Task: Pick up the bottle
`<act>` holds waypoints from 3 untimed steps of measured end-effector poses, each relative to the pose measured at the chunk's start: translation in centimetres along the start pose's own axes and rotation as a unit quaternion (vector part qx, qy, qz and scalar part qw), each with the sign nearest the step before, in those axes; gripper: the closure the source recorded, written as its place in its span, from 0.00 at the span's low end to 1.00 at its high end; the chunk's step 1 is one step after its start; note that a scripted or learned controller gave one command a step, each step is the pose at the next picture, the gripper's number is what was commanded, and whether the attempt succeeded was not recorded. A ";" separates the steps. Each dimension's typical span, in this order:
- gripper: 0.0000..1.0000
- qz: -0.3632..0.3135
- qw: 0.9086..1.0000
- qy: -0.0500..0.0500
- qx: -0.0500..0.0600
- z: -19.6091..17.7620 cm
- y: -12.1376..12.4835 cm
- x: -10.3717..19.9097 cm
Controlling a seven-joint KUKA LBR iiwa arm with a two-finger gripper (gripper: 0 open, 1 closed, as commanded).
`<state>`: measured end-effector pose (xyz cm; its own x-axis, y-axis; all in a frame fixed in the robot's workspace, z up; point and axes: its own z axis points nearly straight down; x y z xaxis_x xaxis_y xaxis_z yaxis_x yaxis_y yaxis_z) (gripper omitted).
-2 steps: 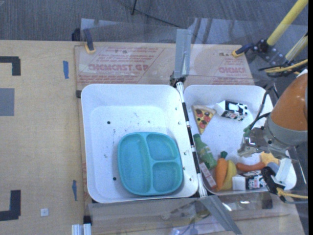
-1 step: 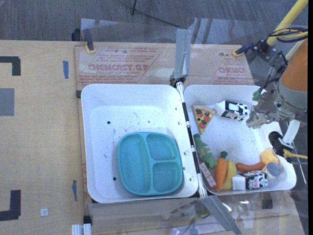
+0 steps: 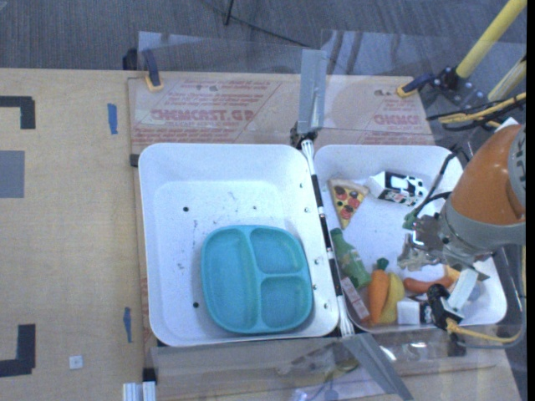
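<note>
The bottle (image 3: 349, 258) is green and lies on its side in the right bin (image 3: 368, 159), close to that bin's left wall, its neck pointing toward the back. My gripper (image 3: 415, 256) hangs over the middle of the right bin, to the right of the bottle and apart from it. Nothing of the bottle is under or inside the gripper. The grey wrist and the orange band (image 3: 493, 184) cover the bin's right side.
A toy pizza slice (image 3: 347, 200) and a black-and-white box (image 3: 401, 188) lie at the back of the right bin. A carrot (image 3: 379, 296), a yellow piece and a white cube (image 3: 407, 312) crowd its front. A teal divided plate (image 3: 257, 279) sits in the left bin (image 3: 167, 190).
</note>
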<state>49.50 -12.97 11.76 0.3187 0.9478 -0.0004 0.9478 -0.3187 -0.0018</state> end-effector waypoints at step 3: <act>1.00 -0.080 0.997 -0.001 -0.002 -19.0 16.0 1.3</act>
<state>65.08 -16.86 30.71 0.1626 0.9867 -0.0015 0.9867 -0.1626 0.0026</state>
